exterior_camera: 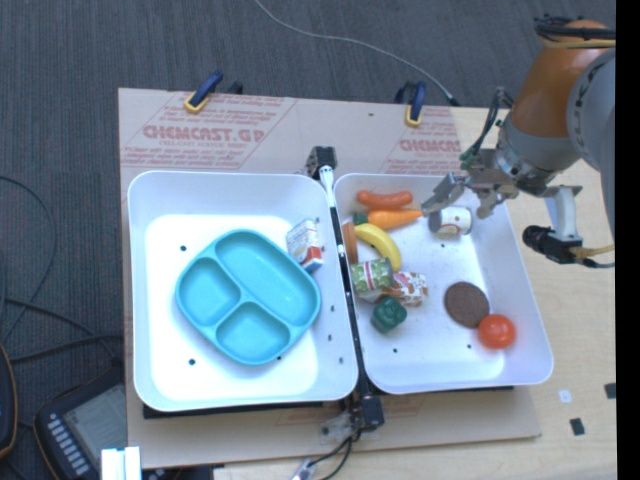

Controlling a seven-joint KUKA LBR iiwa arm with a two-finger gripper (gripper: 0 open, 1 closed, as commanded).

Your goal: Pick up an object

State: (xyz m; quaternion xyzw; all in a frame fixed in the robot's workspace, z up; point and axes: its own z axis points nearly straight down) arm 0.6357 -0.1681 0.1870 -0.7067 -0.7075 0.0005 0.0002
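My gripper (pixel 463 200) hangs over the far part of the right bin (pixel 525 298), with its fingers spread apart and nothing clearly between them. A small white roll-shaped object (pixel 451 223) lies just below and in front of the fingertips. To its left lie two orange sausage-like pieces (pixel 386 199) and a yellow banana (pixel 379 243). A printed packet (pixel 386 280) and a green pepper (pixel 389 314) sit in the bin's middle left. A brown disc (pixel 465 303) and a red tomato (pixel 496 331) lie near the front right.
The left bin (pixel 150 268) holds a blue divided plate (pixel 248 295) and a small red-and-white carton (pixel 306 243) by the dividing wall. Clamps (pixel 204 90) hold the cardboard base at the back. Cables run across the floor.
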